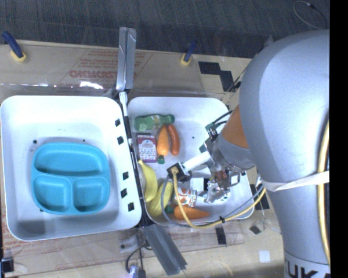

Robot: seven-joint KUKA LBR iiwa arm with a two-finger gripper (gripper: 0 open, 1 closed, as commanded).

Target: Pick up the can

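End effector (pixel 216 191) low in the right bin (pixel 188 104) beside the can (pixel 187 198), arm bent steeply down, grip state unclear.

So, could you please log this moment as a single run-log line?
gripper low in right bin | can beside it, near carrot | grasp unconfirmed | blue tray in left bin
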